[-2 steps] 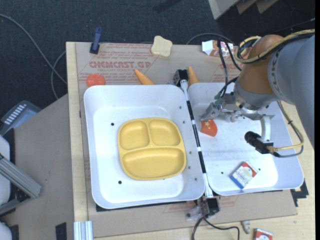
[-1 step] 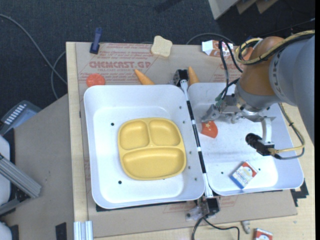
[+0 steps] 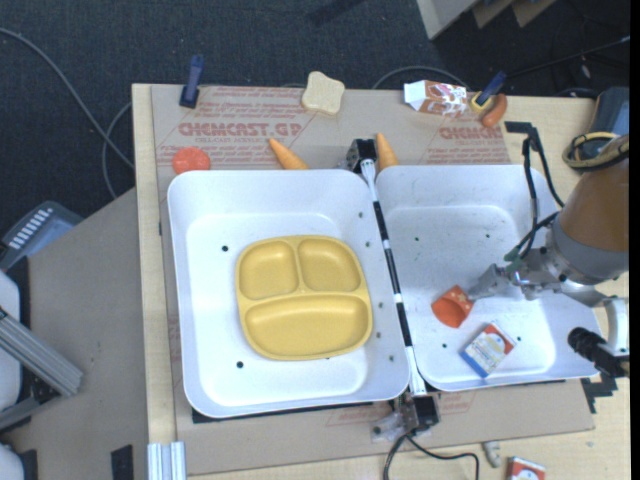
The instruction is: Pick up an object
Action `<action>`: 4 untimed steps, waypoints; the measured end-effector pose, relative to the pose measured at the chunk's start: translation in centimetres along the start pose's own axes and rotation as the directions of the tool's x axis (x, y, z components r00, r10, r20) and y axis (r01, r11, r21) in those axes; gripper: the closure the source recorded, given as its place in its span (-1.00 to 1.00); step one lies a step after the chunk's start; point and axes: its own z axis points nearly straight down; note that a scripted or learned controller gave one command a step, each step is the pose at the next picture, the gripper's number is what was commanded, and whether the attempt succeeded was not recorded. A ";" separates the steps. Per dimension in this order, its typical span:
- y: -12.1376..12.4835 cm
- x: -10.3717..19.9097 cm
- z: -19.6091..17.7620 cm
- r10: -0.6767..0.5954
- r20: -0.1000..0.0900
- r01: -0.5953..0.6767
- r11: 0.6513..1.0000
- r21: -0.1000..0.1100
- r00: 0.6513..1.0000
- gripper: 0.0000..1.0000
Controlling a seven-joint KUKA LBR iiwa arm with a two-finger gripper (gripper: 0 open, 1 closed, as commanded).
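A small orange plastic object (image 3: 451,306) lies in the right shallow white bin (image 3: 440,203), touching the gripper (image 3: 487,284); its jaws' state I cannot tell. Left bin (image 3: 200,268) holds a yellow compartment tray (image 3: 302,296); dark carpet (image 3: 150,18) surrounds the cardboard-topped table (image 3: 240,123)

An orange object (image 3: 451,307) is lying on the right bin's (image 3: 440,198) floor, and a small printed packet (image 3: 487,349), tilted, is resting near it.

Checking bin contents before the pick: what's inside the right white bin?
The right white bin holds an orange cup-shaped piece and a small blue-edged carton near its front. The gripper reaches in beside the orange piece; the arm covers the bin's right edge.
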 end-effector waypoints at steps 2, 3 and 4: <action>-0.9 8.3 2.1 -0.002 -0.001 0.002 1.000 -0.001 1.000 -1.00; 0.8 -2.5 -1.7 0.000 0.001 0.000 1.000 -0.002 1.000 -1.00; -1.3 7.2 2.1 -0.004 -0.003 0.004 1.000 0.001 1.000 -1.00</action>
